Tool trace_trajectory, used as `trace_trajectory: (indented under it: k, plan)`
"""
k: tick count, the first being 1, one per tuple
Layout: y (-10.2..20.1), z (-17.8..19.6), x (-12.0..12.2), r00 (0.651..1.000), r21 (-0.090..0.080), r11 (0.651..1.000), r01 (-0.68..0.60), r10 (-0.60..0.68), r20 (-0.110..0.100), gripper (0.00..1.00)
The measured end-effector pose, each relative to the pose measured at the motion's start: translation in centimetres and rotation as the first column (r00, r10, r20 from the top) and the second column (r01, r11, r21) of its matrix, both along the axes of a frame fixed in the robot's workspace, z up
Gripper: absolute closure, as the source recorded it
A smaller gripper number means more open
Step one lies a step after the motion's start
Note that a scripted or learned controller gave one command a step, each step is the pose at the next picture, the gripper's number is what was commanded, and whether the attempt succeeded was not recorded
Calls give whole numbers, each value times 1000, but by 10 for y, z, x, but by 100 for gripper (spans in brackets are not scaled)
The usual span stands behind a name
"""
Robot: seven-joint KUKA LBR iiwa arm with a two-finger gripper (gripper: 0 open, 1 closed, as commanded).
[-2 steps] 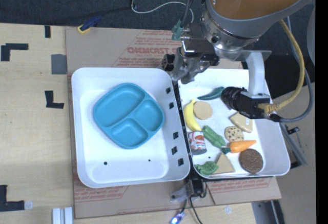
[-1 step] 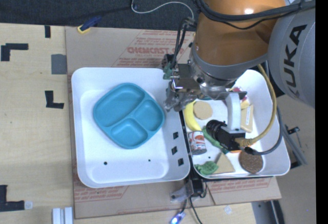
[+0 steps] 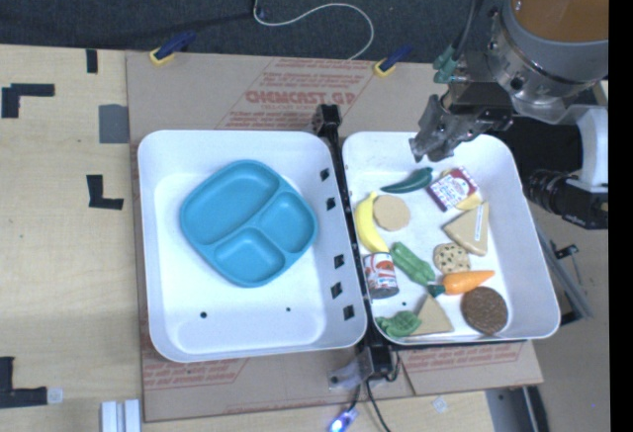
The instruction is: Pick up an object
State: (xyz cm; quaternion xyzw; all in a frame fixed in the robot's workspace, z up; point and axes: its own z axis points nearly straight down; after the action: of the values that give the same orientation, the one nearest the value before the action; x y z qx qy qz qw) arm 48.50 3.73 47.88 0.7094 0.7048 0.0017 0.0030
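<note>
Where bin begins, end effector overhead

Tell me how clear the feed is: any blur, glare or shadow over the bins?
Camera view: evenly lit and fairly sharp; toy food in the right bin reads clearly; no strong glare; soft shadow along the left bin walls; gripper slightly blurred and dark against the rim.

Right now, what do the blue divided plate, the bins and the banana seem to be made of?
Blue divided plate: likely moulded plastic, matte, uniform colour with soft rounded ridges. Left bin and right bin: white plastic by the look, slightly glossy, rounded rims. Banana: probably a plastic toy, flat even yellow; cannot say more.
</note>
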Motion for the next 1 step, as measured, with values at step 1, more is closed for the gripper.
trace_trajectory:
  k: [1]
  plan:
    - [24, -119, -2, 1000, -1, 1000, -8, 8, -23, 100]
